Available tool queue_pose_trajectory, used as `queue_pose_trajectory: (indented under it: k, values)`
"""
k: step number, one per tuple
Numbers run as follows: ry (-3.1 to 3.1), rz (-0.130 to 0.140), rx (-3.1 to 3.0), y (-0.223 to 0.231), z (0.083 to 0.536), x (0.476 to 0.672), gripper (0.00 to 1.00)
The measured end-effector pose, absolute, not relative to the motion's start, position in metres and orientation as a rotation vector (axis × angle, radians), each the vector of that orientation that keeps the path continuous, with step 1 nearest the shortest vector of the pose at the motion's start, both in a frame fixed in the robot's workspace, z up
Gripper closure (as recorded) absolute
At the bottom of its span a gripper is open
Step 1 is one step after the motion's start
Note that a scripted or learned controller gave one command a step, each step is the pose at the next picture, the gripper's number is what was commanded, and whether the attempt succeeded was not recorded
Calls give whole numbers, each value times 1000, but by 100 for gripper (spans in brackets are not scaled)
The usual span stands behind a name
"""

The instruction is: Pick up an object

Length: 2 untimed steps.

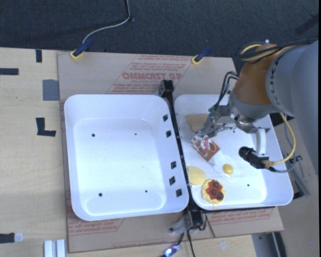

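Nearest the camera, at the front of the right bin point(278, 197), lies a yellow item with red and dark markings point(213, 191), with a plain yellow disc point(196, 174) just beside it toward the divider and a small white piece with a yellow centre point(228, 169) near it. Further in sits a red-and-white packet point(205, 146), the most likely object for pickup. The tool point(213, 128) hangs directly over the packet's far edge, apparently touching or nearly so; how far it is open cannot be told from this view, and nothing is seen held in it. Behind it lies a tan flat piece point(195, 122). The left bin point(75, 143) stands beside on the counter point(21, 159). Judgement: the grasp should centre on the packet's body, not its edge, and close fully before lifting; a flat packet may slip.
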<state>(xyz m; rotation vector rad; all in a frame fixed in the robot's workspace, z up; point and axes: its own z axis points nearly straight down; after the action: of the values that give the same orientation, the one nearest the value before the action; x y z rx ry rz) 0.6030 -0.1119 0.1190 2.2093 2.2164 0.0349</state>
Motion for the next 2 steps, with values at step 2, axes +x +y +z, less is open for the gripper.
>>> queue_pose_trajectory:
  k: [2]
  values:
    - [2214,22,2209,-106,106,609,100]
